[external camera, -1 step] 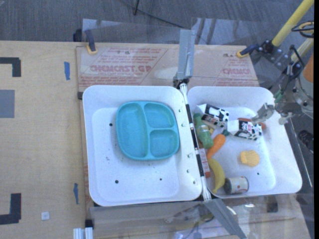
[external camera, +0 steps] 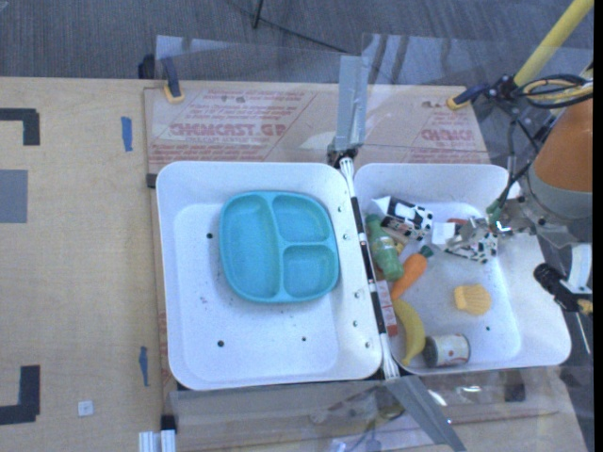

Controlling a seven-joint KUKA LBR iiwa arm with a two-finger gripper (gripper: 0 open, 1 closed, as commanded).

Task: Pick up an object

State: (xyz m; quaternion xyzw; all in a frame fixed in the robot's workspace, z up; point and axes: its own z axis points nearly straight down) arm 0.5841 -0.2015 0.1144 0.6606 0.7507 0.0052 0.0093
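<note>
Right bin holds a jumble: orange carrot, yellow banana, a can, a yellow block, a black-and-white toy. Gripper sits low at the bin's upper right. Its metal tangle blurs there; grip cannot be judged.

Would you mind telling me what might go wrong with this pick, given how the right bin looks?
1. The gripper hangs over a tight cluster by the black-and-white toy; it may catch two things or none.
2. The carrot, green bottle and banana lie against the right bin wall, which may block a grasp.
</note>
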